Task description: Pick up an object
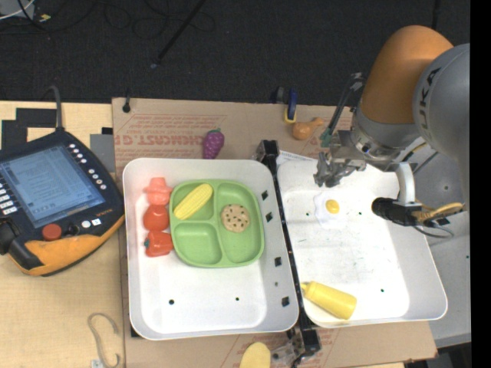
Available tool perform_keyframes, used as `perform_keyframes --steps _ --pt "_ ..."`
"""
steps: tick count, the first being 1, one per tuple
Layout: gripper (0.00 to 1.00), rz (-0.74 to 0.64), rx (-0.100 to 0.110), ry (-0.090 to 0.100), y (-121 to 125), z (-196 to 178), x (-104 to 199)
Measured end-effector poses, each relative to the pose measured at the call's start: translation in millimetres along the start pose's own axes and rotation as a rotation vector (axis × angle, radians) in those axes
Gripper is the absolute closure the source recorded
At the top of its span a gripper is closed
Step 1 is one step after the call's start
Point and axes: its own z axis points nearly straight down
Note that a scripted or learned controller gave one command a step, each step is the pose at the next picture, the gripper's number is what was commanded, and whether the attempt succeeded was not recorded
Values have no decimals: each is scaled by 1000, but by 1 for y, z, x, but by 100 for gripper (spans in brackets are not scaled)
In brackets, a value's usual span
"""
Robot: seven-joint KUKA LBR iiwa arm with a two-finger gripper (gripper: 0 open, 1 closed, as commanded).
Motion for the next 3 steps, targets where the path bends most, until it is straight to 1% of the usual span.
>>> perform_keyframes --steps 1,2,3 --pt "100 3 1 -1 13 -6 22" --pt "100 6 6 -2 1 10 23" --pt "100 4 5 -2 -2 6 21"
